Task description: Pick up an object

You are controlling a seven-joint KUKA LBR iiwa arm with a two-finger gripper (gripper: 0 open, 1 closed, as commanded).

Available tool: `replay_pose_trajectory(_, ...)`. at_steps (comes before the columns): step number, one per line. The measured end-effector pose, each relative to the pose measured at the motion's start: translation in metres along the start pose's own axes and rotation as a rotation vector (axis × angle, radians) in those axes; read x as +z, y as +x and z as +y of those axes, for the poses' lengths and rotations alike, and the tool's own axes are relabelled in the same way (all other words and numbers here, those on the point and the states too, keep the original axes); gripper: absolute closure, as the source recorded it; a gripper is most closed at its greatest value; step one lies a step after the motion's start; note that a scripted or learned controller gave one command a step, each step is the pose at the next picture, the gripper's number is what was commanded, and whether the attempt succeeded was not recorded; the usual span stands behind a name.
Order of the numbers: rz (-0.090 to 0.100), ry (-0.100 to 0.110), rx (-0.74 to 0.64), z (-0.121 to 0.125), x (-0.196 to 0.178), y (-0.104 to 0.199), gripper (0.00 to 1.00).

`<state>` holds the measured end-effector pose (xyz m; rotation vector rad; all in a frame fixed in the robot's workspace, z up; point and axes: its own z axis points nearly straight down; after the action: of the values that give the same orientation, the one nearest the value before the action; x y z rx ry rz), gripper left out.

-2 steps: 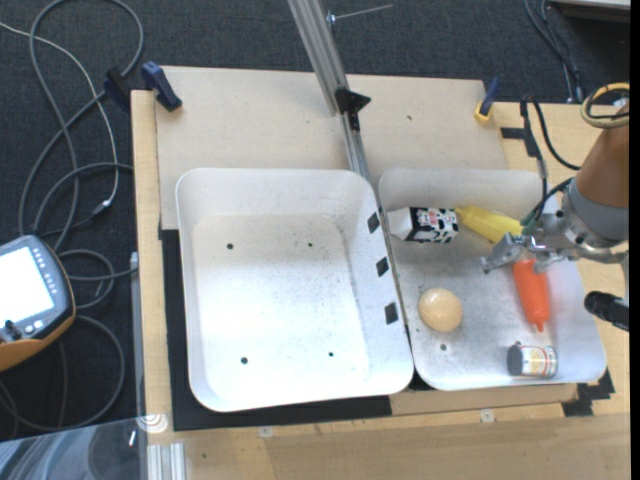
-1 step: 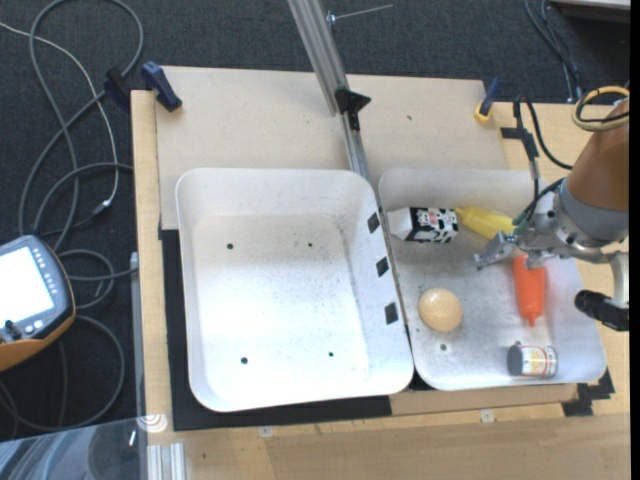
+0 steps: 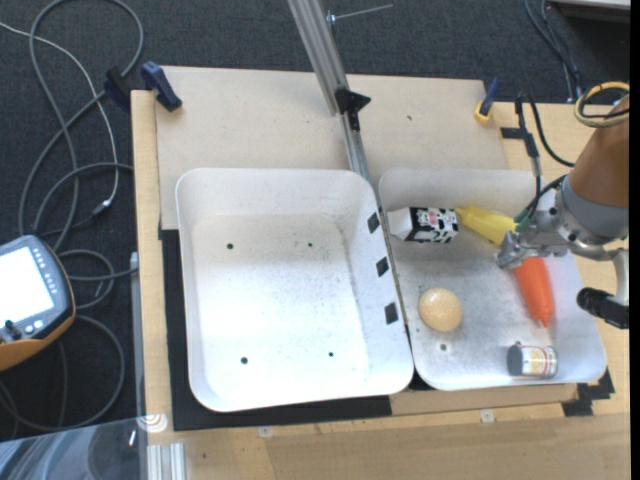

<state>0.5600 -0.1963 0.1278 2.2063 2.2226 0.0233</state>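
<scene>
- Reaching in from the right: grey arm (image 3: 600,183) with its orange band, over the right bin (image 3: 470,373).
- Sits low at the far right part of that bin: claw (image 3: 522,240), just beside the near tip of the yellow object and the far end of the carrot.
- Cannot tell how the claw stands, wide or narrow; nothing seen clamped in it.
- Lies at the far side of the right bin, left of the claw: black-and-white cow-patterned carton (image 3: 428,224), on its side.
- Lies between carton and claw, slanting toward the claw: yellow banana-like object (image 3: 484,224).
- Lies right of centre in the right bin, pointing near-right: orange carrot (image 3: 536,287).
- Rests near the middle of the right bin, well apart from the claw: tan round object (image 3: 440,309), like a potato or bun.
- Lies on its side at the near right of the bin: small can (image 3: 531,361) with a pale label.
- Stands left of it, touching along the shared edge: left bin (image 3: 200,218), white and speckled.
- Carries both bins: wooden desk (image 3: 250,118), with blue clamps at its far corners.
</scene>
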Motion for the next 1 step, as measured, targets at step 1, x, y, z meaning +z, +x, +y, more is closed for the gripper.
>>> replay_pose_trajectory(1, -0.006, 0.01, 0.004, 0.0066, -0.0547, 0.0101, 1.0)
